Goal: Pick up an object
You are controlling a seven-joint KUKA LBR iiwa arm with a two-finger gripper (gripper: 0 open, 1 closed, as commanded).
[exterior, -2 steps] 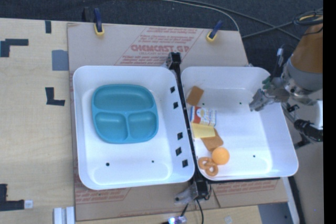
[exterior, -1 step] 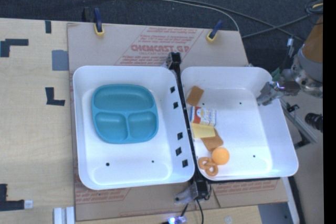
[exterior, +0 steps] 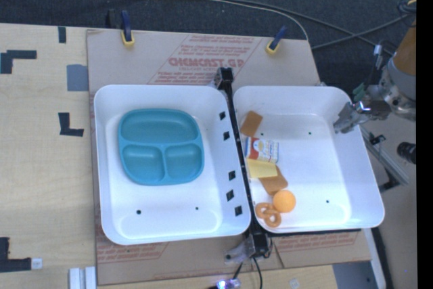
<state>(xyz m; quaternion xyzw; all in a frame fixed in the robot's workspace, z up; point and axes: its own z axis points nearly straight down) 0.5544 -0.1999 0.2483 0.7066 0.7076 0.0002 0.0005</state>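
The right bin [exterior: 318,145] holds several small items along its left side. A brown toast slice [exterior: 251,122] lies at the top, with a red and white packet [exterior: 261,147] below it. Further down come a yellow block [exterior: 260,168], a brown cracker [exterior: 275,183], an orange ball [exterior: 285,201] and a pretzel [exterior: 269,215]. My gripper [exterior: 348,118] hangs over the right bin's upper right rim, well apart from all these items. Nothing shows in it.
The left bin [exterior: 162,213] carries a blue divided plate [exterior: 161,146]. A black divider strip [exterior: 232,152] runs between the bins. Two clamps [exterior: 126,29] [exterior: 275,42] pin the cardboard sheet at the back. Cables cross the dark floor behind the bench.
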